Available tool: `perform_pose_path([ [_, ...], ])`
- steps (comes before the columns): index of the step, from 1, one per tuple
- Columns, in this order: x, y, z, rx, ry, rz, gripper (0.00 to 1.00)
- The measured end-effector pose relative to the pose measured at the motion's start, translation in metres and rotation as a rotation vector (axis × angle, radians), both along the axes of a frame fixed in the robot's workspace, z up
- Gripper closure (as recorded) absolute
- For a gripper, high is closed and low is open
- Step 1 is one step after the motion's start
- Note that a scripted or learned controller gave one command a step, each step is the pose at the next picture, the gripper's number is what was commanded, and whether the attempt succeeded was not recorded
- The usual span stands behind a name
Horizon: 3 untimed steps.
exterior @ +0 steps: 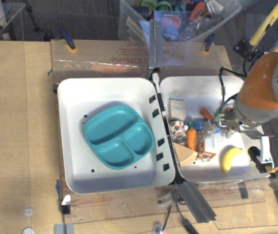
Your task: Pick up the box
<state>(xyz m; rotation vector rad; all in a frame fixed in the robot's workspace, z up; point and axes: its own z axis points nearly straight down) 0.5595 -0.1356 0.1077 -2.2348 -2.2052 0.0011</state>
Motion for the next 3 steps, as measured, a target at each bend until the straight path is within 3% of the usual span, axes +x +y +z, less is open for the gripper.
perform_pose_path([
  [1,0.022,-0.027,-0.017,-0.001,-0.011,0.003,0.00],
  [2,0.023,-0.030,-0.007,-0.007,-0.017,0.000,1.00],
  [3,0.023,-0.030,-0.007,-0.007,-0.017,0.000,0.00],
])
